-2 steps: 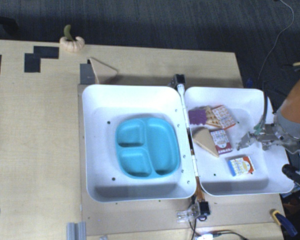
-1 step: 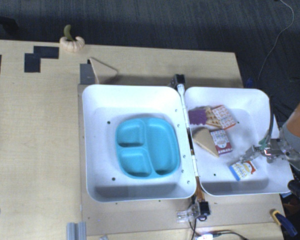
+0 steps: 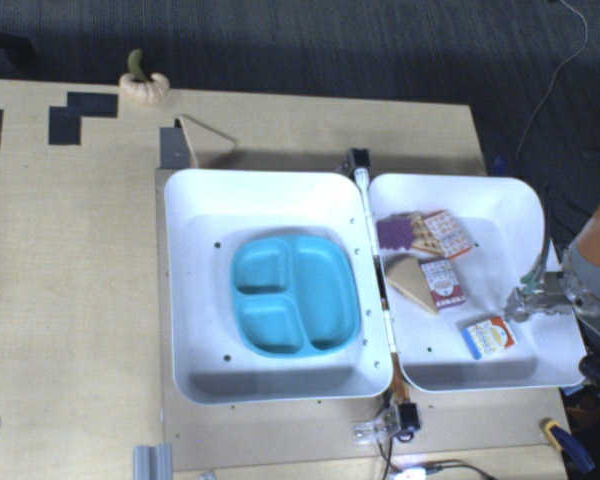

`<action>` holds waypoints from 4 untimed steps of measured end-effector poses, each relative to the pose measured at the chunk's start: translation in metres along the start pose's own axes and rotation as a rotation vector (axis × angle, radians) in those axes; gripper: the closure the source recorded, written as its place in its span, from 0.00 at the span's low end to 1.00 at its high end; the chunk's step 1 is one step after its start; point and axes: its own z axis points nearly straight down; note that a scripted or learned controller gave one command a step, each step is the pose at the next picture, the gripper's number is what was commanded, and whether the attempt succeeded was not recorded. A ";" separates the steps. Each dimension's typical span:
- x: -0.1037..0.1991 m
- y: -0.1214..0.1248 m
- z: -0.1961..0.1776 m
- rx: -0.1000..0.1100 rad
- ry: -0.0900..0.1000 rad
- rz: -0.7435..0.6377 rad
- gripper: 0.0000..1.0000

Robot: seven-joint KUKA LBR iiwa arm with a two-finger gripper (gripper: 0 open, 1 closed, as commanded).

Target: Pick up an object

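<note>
Gripper (image 3: 526,303) low over right bin (image 3: 520,196) (reaching from right).

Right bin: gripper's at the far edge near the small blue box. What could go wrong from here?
1. The gripper sits close to the right bin's right wall, so a descent may clip the rim.
2. The small blue box lies flat near the front wall; fingers may slide over it or push it into the wall.
3. The flat packets overlap in a cluster, so a grasp there could lift two or none.
</note>
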 end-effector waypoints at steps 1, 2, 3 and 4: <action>0.000 0.097 0.004 0.003 0.000 -0.002 1.00; 0.000 0.096 0.004 0.004 0.000 -0.003 0.00; 0.044 0.033 0.032 0.002 -0.001 0.000 0.00; 0.044 0.036 0.020 -0.007 -0.003 -0.002 1.00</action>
